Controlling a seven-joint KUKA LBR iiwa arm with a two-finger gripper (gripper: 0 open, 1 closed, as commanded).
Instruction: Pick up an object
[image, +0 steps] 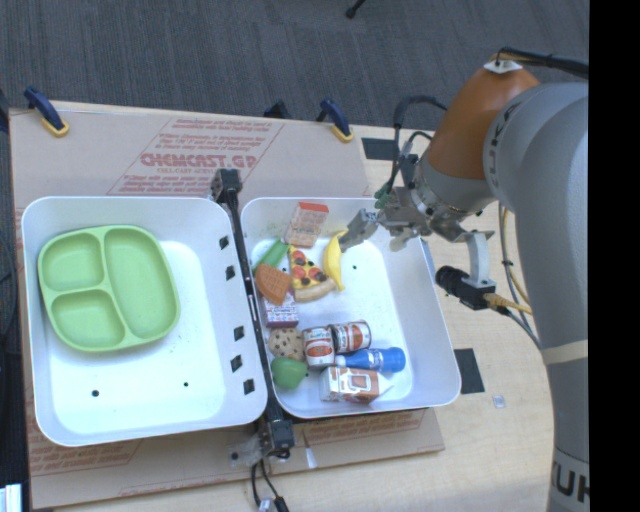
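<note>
Hand (362, 226) hangs at upper right of right bin (440, 330), finger spread can't tell, tip just beside banana (334, 263) at frame centre; best to drop straight and straddle banana's narrow width, avoiding pizza slice (308, 274).

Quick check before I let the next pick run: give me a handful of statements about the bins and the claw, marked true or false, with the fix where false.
1. The green divided plate lies in the left bin. True.
2. The banana lies on the green divided plate. False: it lies in the right bin, near its upper end.
3. The claw is over the upper part of the right bin, close to the banana. True.
4. The pizza slice lies just left of the banana. True.
5. The blue-capped bottle is in the left bin. False: it lies in the right bin, near its lower end.
</note>
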